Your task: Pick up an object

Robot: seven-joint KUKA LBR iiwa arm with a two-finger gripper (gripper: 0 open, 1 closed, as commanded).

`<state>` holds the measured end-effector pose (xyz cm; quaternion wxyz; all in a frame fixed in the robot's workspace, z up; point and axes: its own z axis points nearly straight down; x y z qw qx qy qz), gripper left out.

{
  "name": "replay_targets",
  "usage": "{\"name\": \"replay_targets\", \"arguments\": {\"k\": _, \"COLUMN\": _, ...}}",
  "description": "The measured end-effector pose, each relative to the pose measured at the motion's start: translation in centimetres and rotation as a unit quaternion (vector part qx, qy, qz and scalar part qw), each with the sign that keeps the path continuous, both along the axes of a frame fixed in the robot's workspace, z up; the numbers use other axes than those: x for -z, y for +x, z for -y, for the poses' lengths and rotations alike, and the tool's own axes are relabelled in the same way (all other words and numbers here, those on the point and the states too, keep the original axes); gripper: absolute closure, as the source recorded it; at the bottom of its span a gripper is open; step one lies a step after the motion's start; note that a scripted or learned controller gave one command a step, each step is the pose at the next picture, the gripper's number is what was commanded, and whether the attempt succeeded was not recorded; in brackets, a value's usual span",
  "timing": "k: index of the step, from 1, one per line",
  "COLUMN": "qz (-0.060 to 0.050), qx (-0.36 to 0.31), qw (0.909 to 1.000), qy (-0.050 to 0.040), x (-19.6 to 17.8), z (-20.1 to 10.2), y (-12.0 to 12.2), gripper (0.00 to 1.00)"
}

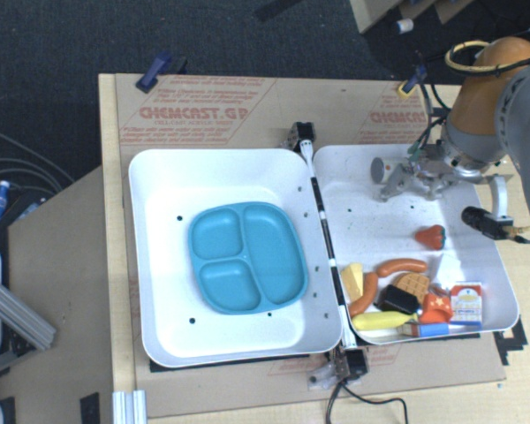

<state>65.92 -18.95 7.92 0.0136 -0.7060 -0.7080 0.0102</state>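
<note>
Nearest the camera, along the front edge of the counter (247,387), a black cable runs off from a small clamp where the two bins meet. Just behind it, the front right corner of the right bin (503,281) holds a crowded heap of toy food: a yellow banana (380,321) lying along the front wall, a blue marker-like stick (442,329) beside it, a small red-and-white carton (466,303) at the right end, a black piece (399,299) and a waffle-patterned brown piece (413,284) in the middle, an orange sausage (402,267) above them, a second sausage (362,297) leaning at the left, and a pale yellow wedge (352,279) against the dividing wall. These pieces touch or overlap one another. A little farther back, well apart from the heap, a lone red strawberry-like piece (431,235) sits on the bare white floor. To the left, the left bin (159,193) carries a blue divided plate (247,256) with three compartments, lying flat near its middle. Farther back in the right bin, the claw (390,182) hangs low over the rear floor, pointing left, with nothing seen between its grey fingers; I cannot tell whether they stand apart or together. Behind it rises the arm (486,104) with its orange band, and a blue clip (155,73) grips the far left corner of the brown board.
</note>
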Motion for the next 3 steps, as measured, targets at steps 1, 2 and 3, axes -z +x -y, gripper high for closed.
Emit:
{"name": "replay_targets", "arguments": {"k": 1, "qz": 0.003, "qx": 0.000, "qw": 1.0000, "qy": -0.0007, "x": -0.1, "z": 1.3, "y": 0.1, "gripper": 0.00}}
{"name": "replay_targets", "arguments": {"k": 2, "qz": 0.004, "qx": 0.001, "qw": 1.0000, "qy": -0.0006, "x": -0.1, "z": 1.5, "y": 0.2, "gripper": 0.00}}
{"name": "replay_targets", "arguments": {"k": 3, "qz": 0.007, "qx": 0.001, "qw": 1.0000, "qy": -0.0018, "x": -1.2, "z": 1.5, "y": 0.3, "gripper": 1.00}}
